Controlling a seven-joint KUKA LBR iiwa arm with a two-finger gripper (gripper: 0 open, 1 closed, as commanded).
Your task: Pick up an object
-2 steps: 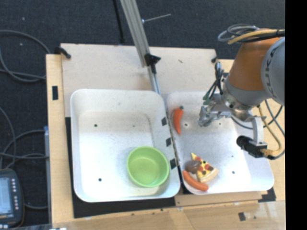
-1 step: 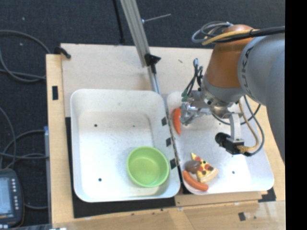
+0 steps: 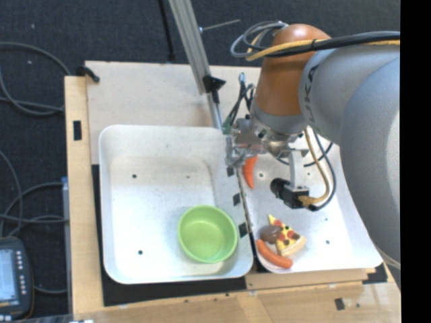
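Looks like the reach-and-grab step: the end effector (image 3: 246, 155) sits right-center of the frame, low over an orange carrot-like piece (image 3: 249, 172). Can't tell if it's clenched or released. Next move needs a clean pinch, then a lift from the right bin (image 3: 337, 244).
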